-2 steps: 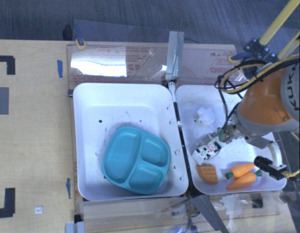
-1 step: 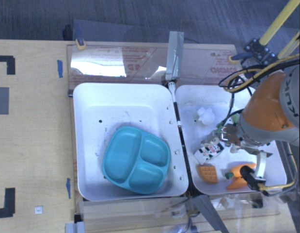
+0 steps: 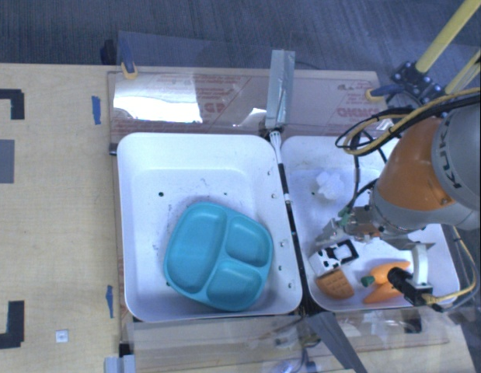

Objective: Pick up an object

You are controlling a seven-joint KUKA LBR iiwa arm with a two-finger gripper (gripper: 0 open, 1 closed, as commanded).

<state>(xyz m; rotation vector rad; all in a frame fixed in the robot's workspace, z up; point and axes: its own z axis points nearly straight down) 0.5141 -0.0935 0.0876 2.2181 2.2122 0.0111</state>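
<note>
Wooden bench (image 3: 46, 231) bears two bins. Left bin (image 3: 147, 162): teal divided plate (image 3: 218, 255). Right bin (image 3: 302, 169): carrot toy (image 3: 386, 280) at 5 o'clock, gripper (image 3: 337, 235) over centre, finger state unclear.

A pale wooden table (image 3: 54, 231) fills the left and near part of the scene, marked with black angular tape shapes (image 3: 13, 103) and small strips of blue tape (image 3: 95, 109). Beyond its far edge lies dark blue-grey carpeted floor (image 3: 224, 10). A clear plastic sheet (image 3: 186, 99) along the far side catches a bright white glare. Yellow poles (image 3: 454, 26) slant across the far right corner.
</note>
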